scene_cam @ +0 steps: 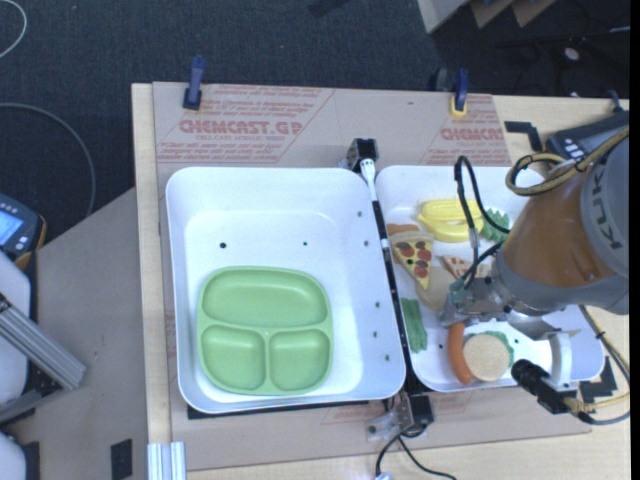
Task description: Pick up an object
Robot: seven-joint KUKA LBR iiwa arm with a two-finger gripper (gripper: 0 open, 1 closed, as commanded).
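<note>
The right bin [400, 183] holds several toy foods. A yellow piece [447, 218] lies at the back and a pizza slice [411, 256] sits beside the divider. Nearer the front are a green strip [414, 325], an orange sausage [458, 353] and a round tan bun [487, 356]. My gripper [462, 303] hangs low over the middle of this bin, just above the sausage and bun and to the right of the pizza slice. The grey arm with its orange band [545, 233] covers the bin's right half.
The left bin [200, 193] holds a green three-compartment plate [265, 328] toward its front. A black clip [362, 152] sits where the bins meet at the back. Cables [465, 183] loop off the arm over the right bin.
</note>
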